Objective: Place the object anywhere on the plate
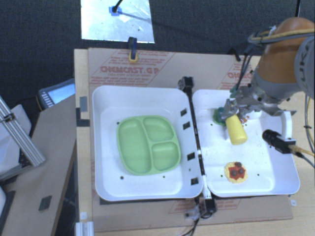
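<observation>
A light green plate (147, 144) with three compartments lies in the left bin (106, 102). In the right bin (280, 176), a yellow cylinder (236, 130) lies tilted near the middle, and its upper end reaches up to my gripper (230, 113). A small dark green object (218, 115) sits just left of the gripper, partly hidden by it. A small round toy pizza (236, 171), yellow with red topping, lies nearer the front of the same bin. The gripper hangs low over the right bin's back part, touching or almost touching the yellow cylinder's top.
A black divider strip (193, 132) runs between the two bins. The arm's grey body and orange band (290, 38) stand over the right bin's far right corner. A black cable and connector (275, 140) hang by the bin's right side.
</observation>
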